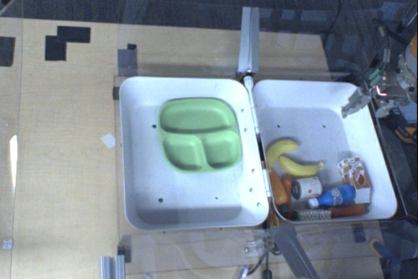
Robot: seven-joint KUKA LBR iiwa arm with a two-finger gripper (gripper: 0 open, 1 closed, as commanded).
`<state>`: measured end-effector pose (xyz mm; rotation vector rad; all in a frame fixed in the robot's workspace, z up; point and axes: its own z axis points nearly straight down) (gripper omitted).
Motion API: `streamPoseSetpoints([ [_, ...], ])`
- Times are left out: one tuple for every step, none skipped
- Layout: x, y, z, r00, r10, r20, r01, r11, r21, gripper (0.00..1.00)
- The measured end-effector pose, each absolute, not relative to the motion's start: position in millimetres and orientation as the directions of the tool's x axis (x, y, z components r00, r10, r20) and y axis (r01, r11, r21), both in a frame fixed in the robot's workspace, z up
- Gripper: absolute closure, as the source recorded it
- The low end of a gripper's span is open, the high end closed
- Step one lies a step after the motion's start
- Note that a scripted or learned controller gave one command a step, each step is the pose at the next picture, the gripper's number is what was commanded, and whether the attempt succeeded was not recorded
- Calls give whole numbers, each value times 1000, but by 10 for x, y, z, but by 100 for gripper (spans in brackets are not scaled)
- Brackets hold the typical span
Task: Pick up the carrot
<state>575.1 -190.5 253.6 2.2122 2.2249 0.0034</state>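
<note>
Camera view
Gripper (358, 104): over the right bin's (307, 111) far right corner, close to the rim. Cannot tell how far open it is; nothing seen in its hold.
Carrot (347, 210): my reading is the long red-orange piece lying flat along the bin wall opposite the gripper, well apart from it. Not certain at this size.
Neighbours: bottle (334, 196) lies touching the carrot on the gripper's side; can (307, 189) just beyond that; carton (354, 174) sits between gripper and carrot.
Risk, wall: carrot hugs the wall, so a descent there could strike the rim or close on only one side.
Risk, crowding: the bottle leaves no gap, so a grasp could take the bottle instead, or shove both.
Risk, mix-up: orange item (279, 191) by the divider, far from the gripper, could be taken for the carrot.
Risk, path: a low pass could clip the carton.
Open room: bare floor right beside the gripper, reaching towards the banana (294, 160).
Beyond the divider: left bin (140, 160) with green tray (199, 134), off the route.
</note>
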Motion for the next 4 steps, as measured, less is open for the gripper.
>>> streamPoseSetpoints([
  [6160,-1129,2638,289,957,1,957,-289,5,0],
  [6031,-673,2681,817,577,1,577,-817,2,0],
  [6611,-741,3264,979,202,6,202,-979,0,0],
  [6364,323,3600,979,203,5,203,-979,0,0],
])
